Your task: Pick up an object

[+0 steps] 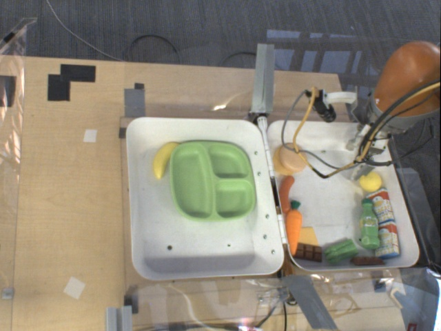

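The arm (pixel 406 81) enters at the upper right of the frame, its orange band above the far corner of the right bin (pixel 331 138). Cables trail from it across the upper part of that bin. Where the pincer sits and how it stands cannot be told.

The left bin (pixel 148 240) at the centre of the frame holds a green divided plate (pixel 210 180) with a banana (pixel 162 160) touching its left edge.

In the right bin, a round peach-coloured piece (pixel 290 161) lies near the upper left corner, with a red sausage-like piece (pixel 285 188) just below it and a carrot (pixel 294 226) under that. A chocolate bar (pixel 308 253) and a green piece (pixel 342 250) lie along the lower edge. A lemon (pixel 371 181), a green bottle (pixel 369 224) and a can (pixel 386 221) crowd the right side.

The desk (pixel 62 185) is pale wood.
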`<state>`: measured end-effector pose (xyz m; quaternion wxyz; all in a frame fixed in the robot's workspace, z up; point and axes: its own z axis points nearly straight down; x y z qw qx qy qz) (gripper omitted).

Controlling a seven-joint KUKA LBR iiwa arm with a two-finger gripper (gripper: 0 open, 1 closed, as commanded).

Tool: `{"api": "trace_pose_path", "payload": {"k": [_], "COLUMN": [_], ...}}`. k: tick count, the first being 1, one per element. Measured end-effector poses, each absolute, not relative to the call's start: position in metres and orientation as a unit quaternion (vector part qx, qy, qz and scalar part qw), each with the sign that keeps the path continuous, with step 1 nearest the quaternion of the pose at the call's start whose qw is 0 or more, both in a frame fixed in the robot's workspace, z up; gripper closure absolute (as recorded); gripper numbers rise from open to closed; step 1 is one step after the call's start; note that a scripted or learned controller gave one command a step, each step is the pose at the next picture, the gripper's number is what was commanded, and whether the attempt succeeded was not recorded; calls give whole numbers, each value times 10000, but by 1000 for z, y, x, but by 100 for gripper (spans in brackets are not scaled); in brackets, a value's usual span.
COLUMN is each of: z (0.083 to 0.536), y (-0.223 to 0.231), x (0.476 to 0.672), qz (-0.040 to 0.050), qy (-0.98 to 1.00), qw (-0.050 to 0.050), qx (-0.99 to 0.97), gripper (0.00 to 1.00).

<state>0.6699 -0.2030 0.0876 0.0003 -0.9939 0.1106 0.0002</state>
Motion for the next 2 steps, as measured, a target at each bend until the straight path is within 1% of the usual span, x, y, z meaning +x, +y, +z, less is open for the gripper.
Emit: {"api": "trace_pose_path", "payload": {"k": [1,2], "z": [87,87], "y": [-184,-202], "x": [610,602], "qz": [-19,-26], "qy": [1039,974], "qw": [3,25], "qx": [-9946,-9952], "gripper": [0,0]}}
